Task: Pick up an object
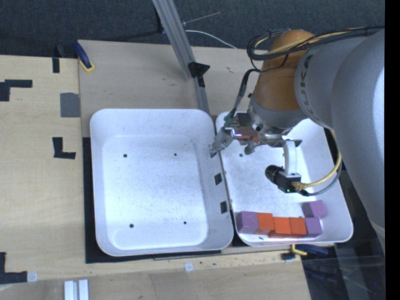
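The pale wooden worktop [37, 186] carries two shallow white plastic bins side by side on a dark mat, with dark carpet beyond its far edge. The left white bin [100, 167] shows only bare, speckled floor. The right white bin [340, 220] holds the task's things: a row of small blocks against its near wall, a purple block [249, 221] at the left, orange blocks [281, 225] in the middle, and a second purple block [315, 210] at the right end, touching or nearly touching one another.

The grey arm with its orange band [281, 74] hangs over the far part of the right bin. The tool [240, 135] sits close to the shared wall between the bins, well apart from the blocks. It has nothing in its hold that I can see; how far it is open I cannot tell.

Assessment: no grasp has begun. A sound pick calls for travel toward the near wall, then a descent on an end block, which offers a free side. The packed row and the adjoining bin wall leave little room and are the chief obstructions. A black fitting on a yellow cable [282, 179] hangs above the bin floor, and a slanted metal rail [178, 36] stands behind.
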Motion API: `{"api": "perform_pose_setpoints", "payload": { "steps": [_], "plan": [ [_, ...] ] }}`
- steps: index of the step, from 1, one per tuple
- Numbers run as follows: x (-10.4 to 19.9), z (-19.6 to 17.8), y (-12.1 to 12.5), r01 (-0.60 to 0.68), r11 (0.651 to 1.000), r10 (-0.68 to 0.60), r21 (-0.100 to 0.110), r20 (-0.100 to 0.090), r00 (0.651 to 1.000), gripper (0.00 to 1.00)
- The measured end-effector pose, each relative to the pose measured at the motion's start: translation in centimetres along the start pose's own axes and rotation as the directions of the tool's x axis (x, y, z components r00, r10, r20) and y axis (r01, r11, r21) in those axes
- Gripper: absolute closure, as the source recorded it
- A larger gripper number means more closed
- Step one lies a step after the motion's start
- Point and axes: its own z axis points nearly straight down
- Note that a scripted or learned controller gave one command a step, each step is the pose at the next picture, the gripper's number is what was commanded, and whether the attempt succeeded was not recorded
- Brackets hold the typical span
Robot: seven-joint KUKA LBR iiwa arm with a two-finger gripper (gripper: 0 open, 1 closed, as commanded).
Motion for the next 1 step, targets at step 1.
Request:
{"api": "perform_pose_setpoints", "payload": {
  "steps": [1],
  "plan": [
    [8.51,0.04,0.49,0.007,1.0,-0.007,0.004,-0.003,1.0,0.0]
  ]
}}
